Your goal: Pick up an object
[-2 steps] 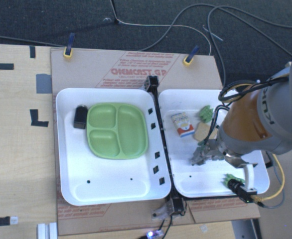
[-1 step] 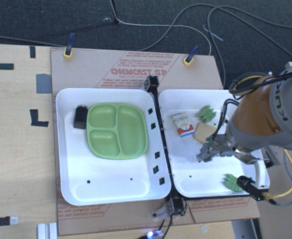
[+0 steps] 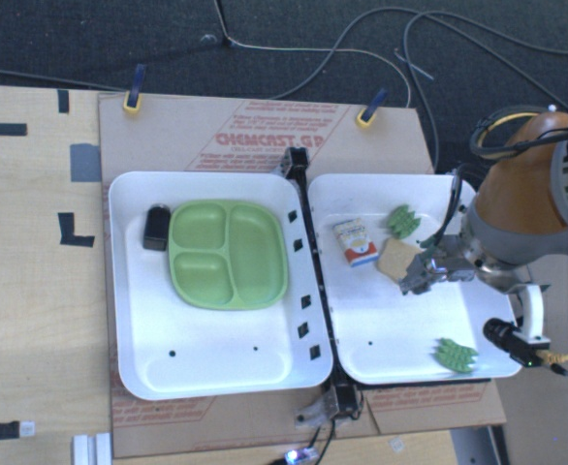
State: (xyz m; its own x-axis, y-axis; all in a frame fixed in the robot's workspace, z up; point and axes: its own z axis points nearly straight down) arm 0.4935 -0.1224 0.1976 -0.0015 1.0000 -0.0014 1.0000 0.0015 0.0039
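Tan block (image 3: 394, 258) lay in the right bin (image 3: 400, 356), toward that bin's upper middle, with its right edge touching or tucked just under the end effector (image 3: 422, 274). The end effector sat at the block's four o'clock side, low over the bin floor, and whether it was apart or together could not be told, nor whether it had any hold on the block. The grey arm with its orange band (image 3: 519, 197) reached in from three o'clock.

Just beside the block at nine o'clock lay a small white carton with red and blue print (image 3: 355, 241). A green leafy toy (image 3: 402, 222) lay near the block at twelve o'clock, apart from it. A second green leafy toy (image 3: 456, 355) rested well apart at five o'clock, near the bin's lower right corner.

In the left bin (image 3: 206, 356), a green divided plate (image 3: 229, 253) lay flat in the upper half, with a small black object (image 3: 156, 227) touching or just beside its nine o'clock edge. Both bins stood on a cardboard sheet (image 3: 265, 129) on the tabletop (image 3: 32, 308).
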